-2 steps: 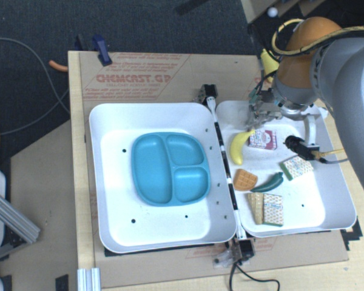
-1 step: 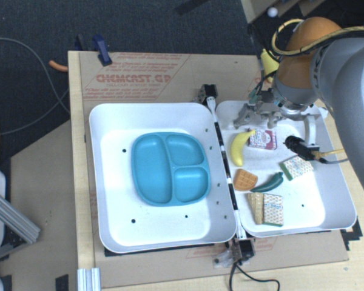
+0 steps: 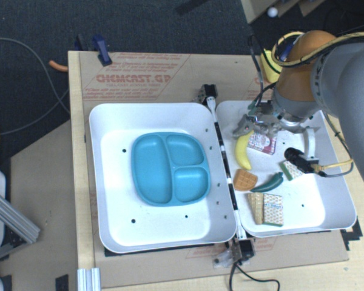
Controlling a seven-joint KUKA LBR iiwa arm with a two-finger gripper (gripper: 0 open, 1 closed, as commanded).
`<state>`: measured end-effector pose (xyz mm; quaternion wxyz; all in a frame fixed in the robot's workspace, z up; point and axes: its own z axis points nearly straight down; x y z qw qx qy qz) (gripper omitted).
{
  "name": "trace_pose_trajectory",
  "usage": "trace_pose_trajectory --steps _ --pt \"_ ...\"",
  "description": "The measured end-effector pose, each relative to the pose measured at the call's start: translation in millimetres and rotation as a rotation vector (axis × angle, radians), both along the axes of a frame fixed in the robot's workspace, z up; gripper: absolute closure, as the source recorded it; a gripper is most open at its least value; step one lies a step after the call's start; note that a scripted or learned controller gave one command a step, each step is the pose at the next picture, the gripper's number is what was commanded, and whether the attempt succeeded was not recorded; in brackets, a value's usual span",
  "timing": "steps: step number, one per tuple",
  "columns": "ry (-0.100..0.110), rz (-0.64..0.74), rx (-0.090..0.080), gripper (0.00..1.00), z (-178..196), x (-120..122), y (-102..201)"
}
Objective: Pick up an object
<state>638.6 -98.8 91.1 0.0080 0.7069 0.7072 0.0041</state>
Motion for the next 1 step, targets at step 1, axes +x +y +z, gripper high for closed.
trace_pose_trajectory --steps 1 --pt "-0.002 -0.001 0.004 1.00 11.2 1.1 1.2"
